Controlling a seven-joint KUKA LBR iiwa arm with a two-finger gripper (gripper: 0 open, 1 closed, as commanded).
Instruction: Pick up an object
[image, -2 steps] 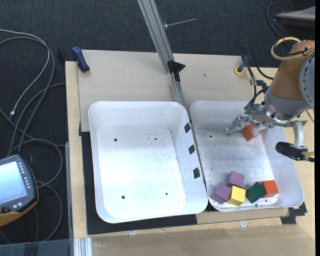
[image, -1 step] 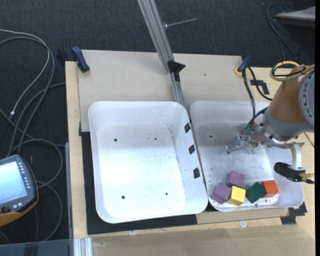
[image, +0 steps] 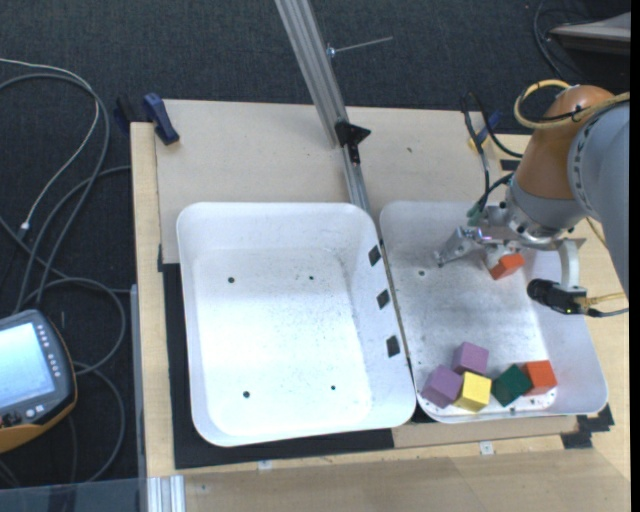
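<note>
My gripper (image: 478, 243) hangs over the upper part of the right bin (image: 450, 315), below the grey arm with its orange band. A small orange block (image: 507, 265) lies right against the gripper's lower right side, partly under it. I cannot make out whether the block is held. At the bin's near edge sit two purple cubes (image: 470, 357) (image: 442, 385), a yellow cube (image: 475, 391), a green cube (image: 513, 383) and an orange cube (image: 540, 375), packed close together.
The left bin (image: 280, 320) adjoins the right one along a shared wall with black clips. A slanted metal rail (image: 320, 80) runs down to the top of that wall. A black cable connector (image: 548, 292) hangs beside the arm at the right.
</note>
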